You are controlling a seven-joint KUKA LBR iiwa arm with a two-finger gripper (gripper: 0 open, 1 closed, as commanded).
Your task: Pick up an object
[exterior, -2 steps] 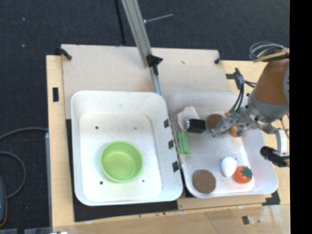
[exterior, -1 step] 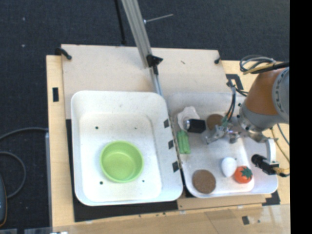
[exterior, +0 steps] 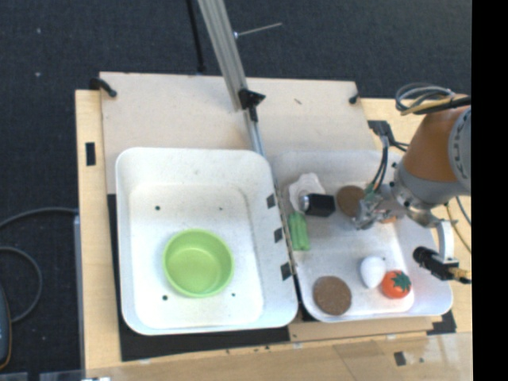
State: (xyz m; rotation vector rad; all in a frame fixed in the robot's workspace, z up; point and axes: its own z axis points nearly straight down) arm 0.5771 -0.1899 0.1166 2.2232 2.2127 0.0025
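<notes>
the gripper (exterior: 367, 215) is low inside the right bin (exterior: 429, 304), near its upper part, and the arm (exterior: 432, 153) comes from the right side. if the gripper is released or clenched, i cannot tell, because the wrist hides the tip from above.

the thing nearest to the gripper is a brown round object (exterior: 349, 200), which is touching it or just beside it, on its left and a little up. further left of it is a black and white object (exterior: 313, 201), and below that one a green object (exterior: 298, 231) lies along the left wall of the bin. below the gripper, well apart, are a white egg-like object (exterior: 371, 271) and just right of it a red tomato toy (exterior: 396, 283). down and to the left is a brown disc (exterior: 332, 294). far to the left, in the other bin, stands a green bowl (exterior: 198, 262).

in my judgement the step now is to close on the brown round object. to do it well, the gripper should be centred over this object, not on its edge, otherwise it can slip away to the left. it should go down fully before closing, and then lift straight up and slowly.
</notes>
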